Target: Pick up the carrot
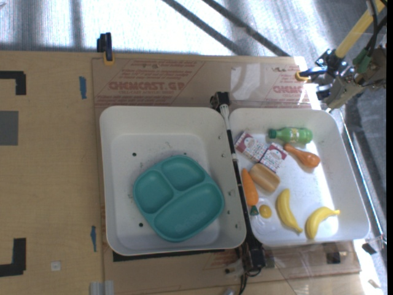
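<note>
This looks like a robotics lab or test bench. Two white bins (116, 165) sit clamped on a cardboard-covered bench (49, 165), with black tape marks left of the bins, a black clamp (105, 45) behind them, and yellow rig hardware (353, 35) beyond their right corner.

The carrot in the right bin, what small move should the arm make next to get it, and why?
Probably swing the hand from the bin's far right corner across and down over the carrot. The carrot lies against the bin's left wall, beside a bread roll, so a top-down approach along its length looks safest.
</note>
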Action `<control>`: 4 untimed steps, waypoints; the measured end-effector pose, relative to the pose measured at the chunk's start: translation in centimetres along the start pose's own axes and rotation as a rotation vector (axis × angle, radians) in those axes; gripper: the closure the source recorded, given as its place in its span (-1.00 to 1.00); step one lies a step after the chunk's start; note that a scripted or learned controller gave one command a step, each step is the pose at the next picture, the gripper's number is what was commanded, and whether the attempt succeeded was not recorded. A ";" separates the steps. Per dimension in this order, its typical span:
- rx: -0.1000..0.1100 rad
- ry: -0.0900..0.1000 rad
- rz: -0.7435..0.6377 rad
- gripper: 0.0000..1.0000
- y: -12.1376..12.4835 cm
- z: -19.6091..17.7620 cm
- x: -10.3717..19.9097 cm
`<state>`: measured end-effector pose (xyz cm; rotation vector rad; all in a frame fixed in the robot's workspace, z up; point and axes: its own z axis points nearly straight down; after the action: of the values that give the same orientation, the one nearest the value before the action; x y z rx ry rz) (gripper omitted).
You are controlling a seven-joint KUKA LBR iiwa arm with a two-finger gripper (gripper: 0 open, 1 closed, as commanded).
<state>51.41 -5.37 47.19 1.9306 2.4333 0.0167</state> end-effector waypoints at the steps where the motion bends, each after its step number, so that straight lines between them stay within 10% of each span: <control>1: 0.001 0.000 0.000 -1.00 0.0 0.0 0.0; 2: -0.007 -0.005 -0.002 1.00 0.2 -1.1 0.0; 3: -0.006 -0.004 -0.002 -1.00 0.2 -1.1 0.0; 4: -0.013 -0.010 -0.004 1.00 0.5 -2.2 -0.1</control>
<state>51.80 -5.32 49.44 1.9158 2.4244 0.0234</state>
